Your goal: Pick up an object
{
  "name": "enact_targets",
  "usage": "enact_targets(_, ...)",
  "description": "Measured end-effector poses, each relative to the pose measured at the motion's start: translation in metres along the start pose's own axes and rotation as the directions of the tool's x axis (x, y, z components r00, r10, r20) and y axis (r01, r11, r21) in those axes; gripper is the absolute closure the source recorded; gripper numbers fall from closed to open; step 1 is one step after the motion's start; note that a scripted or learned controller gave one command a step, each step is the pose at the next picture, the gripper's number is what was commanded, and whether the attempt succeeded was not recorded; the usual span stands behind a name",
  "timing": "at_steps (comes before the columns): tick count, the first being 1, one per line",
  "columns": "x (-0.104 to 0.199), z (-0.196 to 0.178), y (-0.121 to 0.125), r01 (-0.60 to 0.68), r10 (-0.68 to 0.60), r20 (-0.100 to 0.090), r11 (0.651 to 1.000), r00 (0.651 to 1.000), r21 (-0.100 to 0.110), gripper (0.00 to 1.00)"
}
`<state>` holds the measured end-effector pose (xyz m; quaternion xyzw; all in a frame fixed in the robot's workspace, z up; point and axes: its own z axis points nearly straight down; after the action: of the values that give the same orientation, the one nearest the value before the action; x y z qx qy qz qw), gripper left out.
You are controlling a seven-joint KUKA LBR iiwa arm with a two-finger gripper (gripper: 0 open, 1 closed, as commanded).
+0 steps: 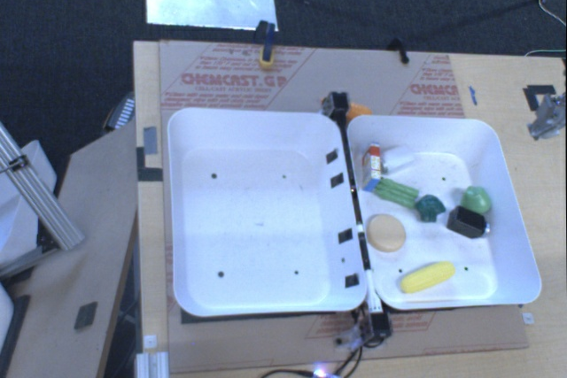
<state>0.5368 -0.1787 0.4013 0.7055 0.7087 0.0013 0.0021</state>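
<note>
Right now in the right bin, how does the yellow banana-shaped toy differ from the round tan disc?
The yellow banana-shaped toy is long and curved; the round tan disc is flat and circular. The banana is bright yellow, the disc a pale beige. The banana lies near the bin's front edge, while the disc sits further back, close to the divider between the bins. Both rest loose on the floor of the right white bin, apart from each other.

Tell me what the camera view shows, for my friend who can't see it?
Two white bins sit side by side on a bench; the right bin holds small toys: a yellow corn cob, a tan round disc, a green bar, a dark teal lump, a black block, a green ball and a red-and-white box. The left bin sits beside it.
</note>
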Motion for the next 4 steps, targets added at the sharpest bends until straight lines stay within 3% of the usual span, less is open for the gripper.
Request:
enact_targets(1,-0.021,0.045,-0.042,-0.007,0.007,-0.001,1.000,1.000,0.007,1.00)
enact_targets(2,-0.028,0.000,-0.050,-0.003,0.003,0.001,1.000,1.000,-0.001,1.00)
enact_targets(4,-0.023,-0.045,-0.050,0.000,0.000,0.001,1.000,1.000,-0.002,1.00)
